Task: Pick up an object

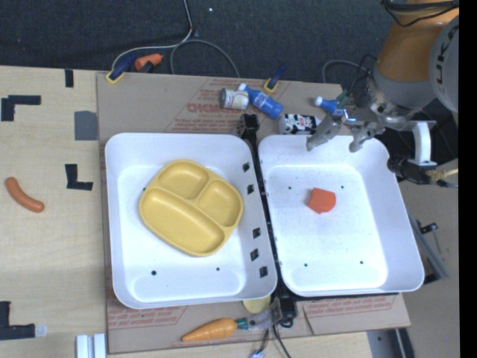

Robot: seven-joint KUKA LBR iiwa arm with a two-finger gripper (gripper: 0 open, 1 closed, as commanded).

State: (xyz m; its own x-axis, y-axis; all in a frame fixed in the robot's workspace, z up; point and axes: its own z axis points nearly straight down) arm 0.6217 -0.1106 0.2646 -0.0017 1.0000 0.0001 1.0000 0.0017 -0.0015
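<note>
orange block (322, 200) | small, lying flat | right bin, upper middle

The setting is presenting as a robotics laboratory. An industrial arm (417, 36) is reaching over a surface (45, 274) that is carrying two white bins (119, 200) clamped side by side on a cardboard sheet (179, 103). Black tape markers (19, 107) are lying on the wood, and loose cables (186, 21) are trailing across dark carpet (74, 13).

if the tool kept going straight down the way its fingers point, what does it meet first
Probably the right bin's bare white floor near its far rim; the tool hangs with fingers spread, well short of the orange block. Depth is unclear.
</note>
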